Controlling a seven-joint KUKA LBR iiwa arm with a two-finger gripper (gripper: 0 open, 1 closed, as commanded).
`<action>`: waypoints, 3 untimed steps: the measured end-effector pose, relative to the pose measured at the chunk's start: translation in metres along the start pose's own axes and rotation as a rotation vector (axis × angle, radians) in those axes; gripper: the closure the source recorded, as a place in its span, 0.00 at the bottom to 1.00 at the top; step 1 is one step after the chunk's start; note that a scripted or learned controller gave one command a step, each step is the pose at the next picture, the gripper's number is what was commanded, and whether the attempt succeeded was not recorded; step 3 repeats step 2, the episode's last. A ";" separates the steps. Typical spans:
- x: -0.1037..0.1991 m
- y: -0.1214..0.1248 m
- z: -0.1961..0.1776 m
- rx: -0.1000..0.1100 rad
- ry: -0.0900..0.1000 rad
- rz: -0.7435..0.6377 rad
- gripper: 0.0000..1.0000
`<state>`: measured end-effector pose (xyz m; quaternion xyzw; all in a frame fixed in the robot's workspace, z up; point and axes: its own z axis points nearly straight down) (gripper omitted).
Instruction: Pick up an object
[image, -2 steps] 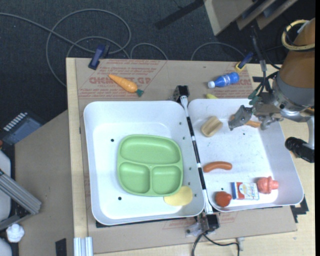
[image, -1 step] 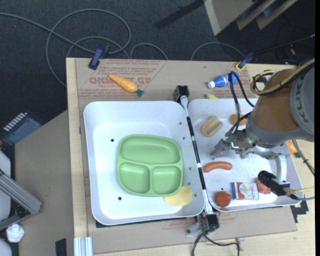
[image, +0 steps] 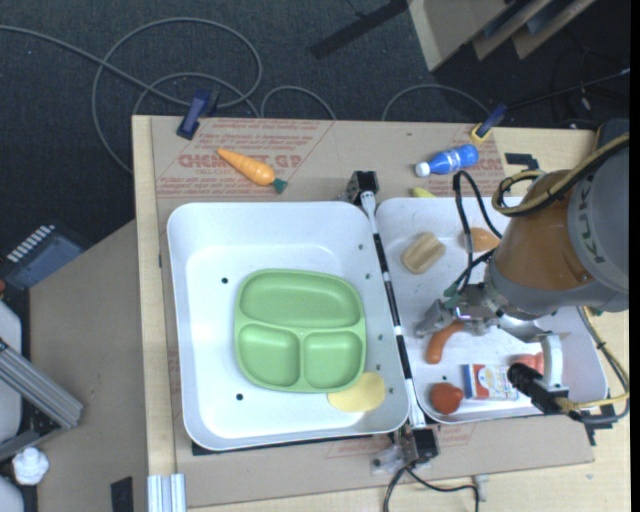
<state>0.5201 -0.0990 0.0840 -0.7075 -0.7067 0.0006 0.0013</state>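
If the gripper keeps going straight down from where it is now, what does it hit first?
Most likely the orange sausage-shaped toy lying just under the gripper in the right bin. Depth is hard to judge from this slanted view, so it could land on bin floor beside it.

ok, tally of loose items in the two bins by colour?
Green: 1, divided plate
Yellow: 1, flat piece
Tan: 1, bread-like block
Orange: 2, sausage shape, piece behind the arm
Red: 1, round item
White: 1, small carton
Total: 7
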 end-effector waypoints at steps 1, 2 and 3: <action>0.000 0.000 -0.010 -0.003 -0.001 0.001 1.00; 0.068 0.022 -0.101 -0.004 0.000 -0.003 1.00; 0.068 0.022 -0.101 -0.004 0.000 -0.003 1.00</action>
